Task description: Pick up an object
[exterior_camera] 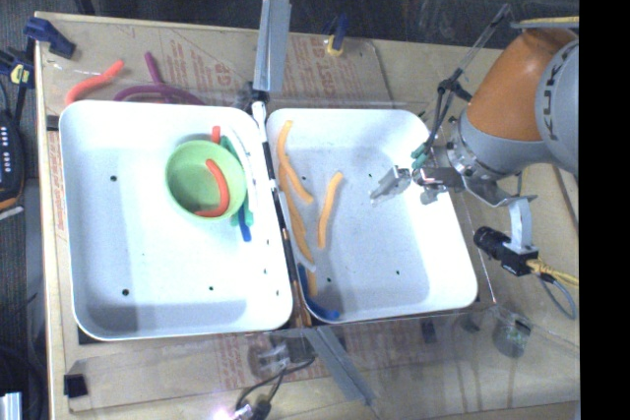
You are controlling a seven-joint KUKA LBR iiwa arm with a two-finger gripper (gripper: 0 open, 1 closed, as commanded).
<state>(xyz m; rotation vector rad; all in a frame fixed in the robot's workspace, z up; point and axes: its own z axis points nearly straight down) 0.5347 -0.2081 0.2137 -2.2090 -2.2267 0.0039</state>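
Observation:
My gripper (389,184) hangs over the right bin (448,256), in its upper right part, reaching in from the right. It stands open with nothing between its fingers. Left of it, an orange curved strip (327,207) lies on the bin floor. A longer orange strip (288,162) runs along the bin's left side. In the left bin (108,251) stands a green bowl (197,174) holding a red-orange curved piece (217,182), with a blue piece (243,229) and a green piece at its right edge.
The grey arm with its orange band (517,103) fills the right side above the bench. A blue item (320,305) lies in the right bin's lower left corner. Orange and purple tubes (148,89) lie on the bench behind the left bin. Clamps and cables sit at the bench edges.

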